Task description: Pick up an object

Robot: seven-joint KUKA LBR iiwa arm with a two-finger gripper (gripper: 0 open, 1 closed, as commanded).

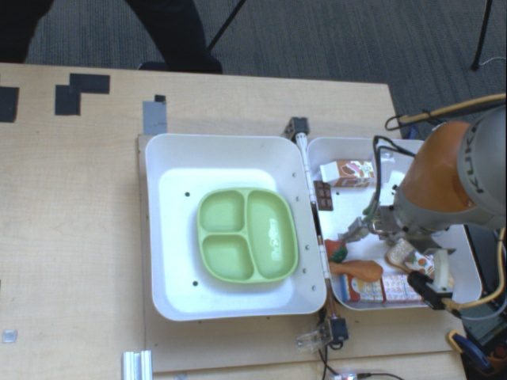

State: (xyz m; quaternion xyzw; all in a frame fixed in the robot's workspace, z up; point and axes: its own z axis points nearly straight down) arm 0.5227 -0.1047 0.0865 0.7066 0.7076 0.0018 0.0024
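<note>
Pale wooden bench [71, 212] with dark tape patches [79, 92], grey carpet floor [341, 30] beyond

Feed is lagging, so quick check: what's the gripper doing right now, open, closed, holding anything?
Gripper: low in the right bin, over the clutter of small items; whether it is open, closed or holding something cannot be told from this view.

The wooden bench [71, 236] bears 2 white bins: left bin [154, 236], right bin [474, 271].
</note>
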